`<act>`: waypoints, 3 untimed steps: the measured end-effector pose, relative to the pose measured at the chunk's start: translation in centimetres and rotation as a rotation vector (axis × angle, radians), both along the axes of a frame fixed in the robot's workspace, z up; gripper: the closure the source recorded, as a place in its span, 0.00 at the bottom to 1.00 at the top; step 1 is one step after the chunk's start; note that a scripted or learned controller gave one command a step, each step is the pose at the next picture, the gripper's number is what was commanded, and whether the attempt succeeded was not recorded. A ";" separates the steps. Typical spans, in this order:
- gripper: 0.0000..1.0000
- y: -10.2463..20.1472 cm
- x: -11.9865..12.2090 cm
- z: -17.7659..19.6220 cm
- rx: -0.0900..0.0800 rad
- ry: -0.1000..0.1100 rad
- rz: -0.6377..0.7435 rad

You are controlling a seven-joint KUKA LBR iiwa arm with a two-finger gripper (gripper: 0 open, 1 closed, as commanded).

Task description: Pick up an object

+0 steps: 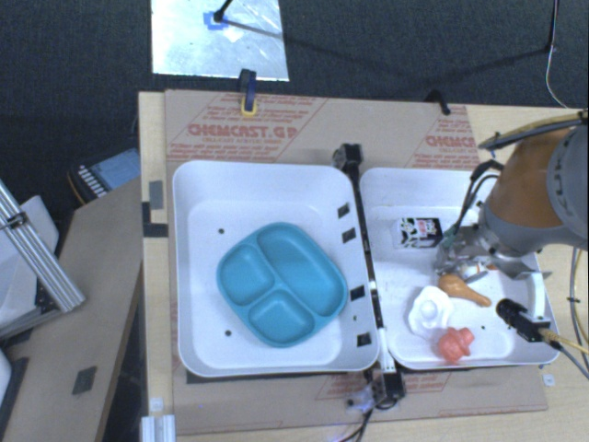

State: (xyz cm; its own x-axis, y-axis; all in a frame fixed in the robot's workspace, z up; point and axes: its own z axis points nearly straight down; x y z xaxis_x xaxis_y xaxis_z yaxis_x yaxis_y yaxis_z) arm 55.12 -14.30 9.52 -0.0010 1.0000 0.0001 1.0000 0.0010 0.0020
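Camera view: the pincer (457, 267) hangs low in the right bin (386, 201), its spread impossible to tell. An orange toy (465, 291) lies at its five o'clock, touching a white toy (430, 309); crowding could spoil the grasp.

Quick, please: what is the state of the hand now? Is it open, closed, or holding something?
Hand: cannot be told; it is low in the right bin, just above the orange toy.
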 end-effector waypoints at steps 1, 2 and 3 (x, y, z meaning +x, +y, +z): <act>1.00 -0.2 0.7 4.5 -0.002 -0.004 0.003; 1.00 -0.6 0.8 8.9 -0.002 -0.004 0.003; 1.00 -0.3 1.8 15.0 -0.002 -0.007 0.005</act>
